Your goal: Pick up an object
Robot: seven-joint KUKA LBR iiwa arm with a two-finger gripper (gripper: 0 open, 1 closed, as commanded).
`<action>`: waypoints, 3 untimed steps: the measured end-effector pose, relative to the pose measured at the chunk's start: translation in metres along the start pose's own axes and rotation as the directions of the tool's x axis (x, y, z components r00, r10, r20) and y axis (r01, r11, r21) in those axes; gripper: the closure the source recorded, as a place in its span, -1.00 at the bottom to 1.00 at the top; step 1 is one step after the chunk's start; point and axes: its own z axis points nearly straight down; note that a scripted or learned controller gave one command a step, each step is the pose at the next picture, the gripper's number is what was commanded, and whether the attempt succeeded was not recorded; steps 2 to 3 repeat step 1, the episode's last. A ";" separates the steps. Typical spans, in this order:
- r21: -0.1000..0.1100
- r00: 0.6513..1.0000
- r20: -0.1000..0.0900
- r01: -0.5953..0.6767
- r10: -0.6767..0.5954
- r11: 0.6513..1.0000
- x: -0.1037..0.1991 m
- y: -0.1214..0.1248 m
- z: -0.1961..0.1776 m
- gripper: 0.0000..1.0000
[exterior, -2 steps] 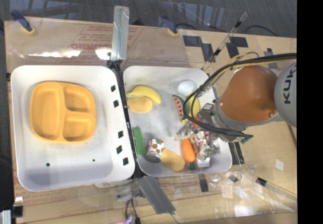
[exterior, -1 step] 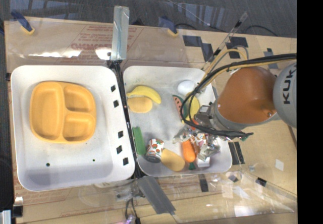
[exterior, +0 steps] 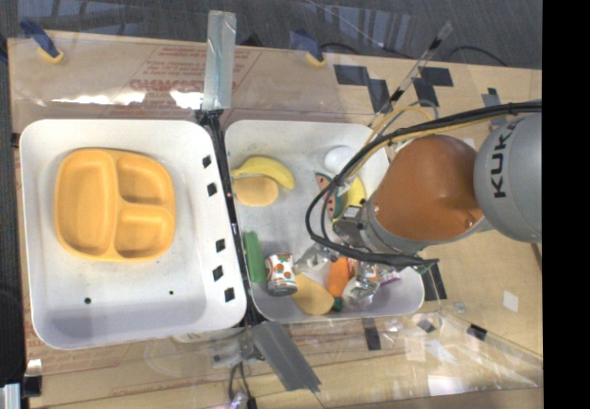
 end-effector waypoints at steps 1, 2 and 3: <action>0.002 1.000 0.002 0.008 -0.008 1.000 -0.003 0.000 -0.010 1.00; 0.002 1.000 0.002 0.008 -0.008 1.000 -0.003 0.000 -0.010 1.00; 0.002 1.000 0.002 0.008 -0.008 1.000 -0.003 0.000 -0.010 1.00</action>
